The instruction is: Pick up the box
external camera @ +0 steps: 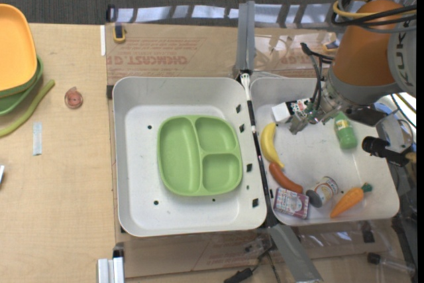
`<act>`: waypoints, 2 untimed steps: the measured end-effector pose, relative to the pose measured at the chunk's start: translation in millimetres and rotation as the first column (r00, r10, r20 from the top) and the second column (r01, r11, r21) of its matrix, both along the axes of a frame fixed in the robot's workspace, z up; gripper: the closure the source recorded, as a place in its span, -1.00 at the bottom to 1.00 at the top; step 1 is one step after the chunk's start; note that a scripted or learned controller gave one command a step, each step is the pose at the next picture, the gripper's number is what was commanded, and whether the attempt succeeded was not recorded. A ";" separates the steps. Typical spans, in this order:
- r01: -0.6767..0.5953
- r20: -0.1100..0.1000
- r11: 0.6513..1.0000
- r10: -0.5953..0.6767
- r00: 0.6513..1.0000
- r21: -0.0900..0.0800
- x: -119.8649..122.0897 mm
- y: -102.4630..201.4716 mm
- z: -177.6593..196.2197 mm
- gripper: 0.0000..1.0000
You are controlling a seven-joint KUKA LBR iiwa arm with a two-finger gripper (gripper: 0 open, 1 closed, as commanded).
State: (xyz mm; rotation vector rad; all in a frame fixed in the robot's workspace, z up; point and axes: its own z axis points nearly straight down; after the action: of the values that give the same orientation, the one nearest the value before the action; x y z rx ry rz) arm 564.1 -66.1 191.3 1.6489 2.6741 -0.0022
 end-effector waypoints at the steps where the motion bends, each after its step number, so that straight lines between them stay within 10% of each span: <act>1: 0.146 0.001 0.989 -0.146 0.989 -0.001 82.6 30.5 -0.4 1.00; 2: 0.415 -0.001 0.910 -0.415 0.910 -0.002 30.0 86.8 29.6 1.00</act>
State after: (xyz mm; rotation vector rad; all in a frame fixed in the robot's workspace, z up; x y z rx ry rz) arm 594.0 20.7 220.9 2.1793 2.2641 -0.0052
